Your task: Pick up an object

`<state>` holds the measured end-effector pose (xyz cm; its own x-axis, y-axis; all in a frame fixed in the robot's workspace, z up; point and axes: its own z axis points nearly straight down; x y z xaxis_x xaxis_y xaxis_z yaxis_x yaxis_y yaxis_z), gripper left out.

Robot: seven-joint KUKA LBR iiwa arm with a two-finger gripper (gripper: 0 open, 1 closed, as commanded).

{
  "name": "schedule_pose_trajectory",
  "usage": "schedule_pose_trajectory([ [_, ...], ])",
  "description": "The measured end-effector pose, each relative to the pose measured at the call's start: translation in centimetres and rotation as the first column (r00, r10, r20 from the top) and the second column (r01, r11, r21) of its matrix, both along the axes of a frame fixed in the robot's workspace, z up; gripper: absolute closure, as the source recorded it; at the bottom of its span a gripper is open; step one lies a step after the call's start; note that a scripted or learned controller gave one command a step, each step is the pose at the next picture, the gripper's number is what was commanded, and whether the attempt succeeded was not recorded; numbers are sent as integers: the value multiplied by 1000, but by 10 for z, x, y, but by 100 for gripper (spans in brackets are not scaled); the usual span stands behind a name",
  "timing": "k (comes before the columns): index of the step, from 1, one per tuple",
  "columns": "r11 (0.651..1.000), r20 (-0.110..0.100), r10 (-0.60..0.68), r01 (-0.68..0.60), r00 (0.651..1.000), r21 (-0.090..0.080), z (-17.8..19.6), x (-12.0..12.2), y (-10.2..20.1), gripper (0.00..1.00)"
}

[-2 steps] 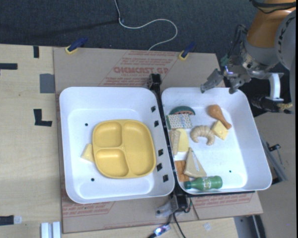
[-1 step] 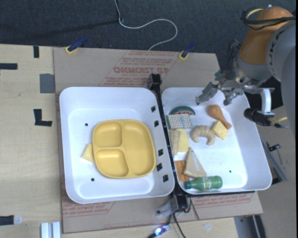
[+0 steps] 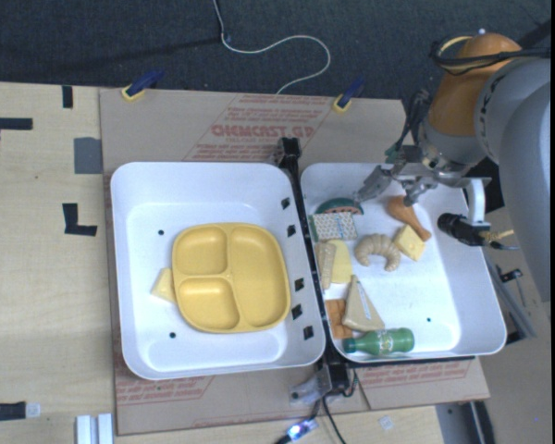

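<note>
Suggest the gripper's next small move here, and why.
Probably lower straight down: the gripper hovers open at the right bin's far edge, nothing between its fingers, with the carrot just below it.

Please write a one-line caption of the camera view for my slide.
Gripper open above the right bin of toy food; yellow tray in the left bin.

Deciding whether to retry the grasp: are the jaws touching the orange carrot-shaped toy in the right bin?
Cannot tell. In the camera view the gripper sits right above the orange carrot-shaped toy, and the slanted angle shows neither contact nor gap.
</note>
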<state>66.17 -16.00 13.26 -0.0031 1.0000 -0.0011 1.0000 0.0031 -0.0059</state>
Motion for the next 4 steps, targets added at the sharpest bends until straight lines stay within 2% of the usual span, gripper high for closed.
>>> schedule_pose_trajectory([
  [1, 1000, 18, -1, 1, 1000, -3, -31, 4, -1, 0],
  [2, 1000, 17, 0, 0, 1000, -2, -22, 4, 1, 100],
  [3, 1000, 9, -1, 1, 1000, 0, 26, 4, -7, 100],
  [4, 1000, 10, -1, 1, 1000, 1, 75, 15, -8, 100],
])
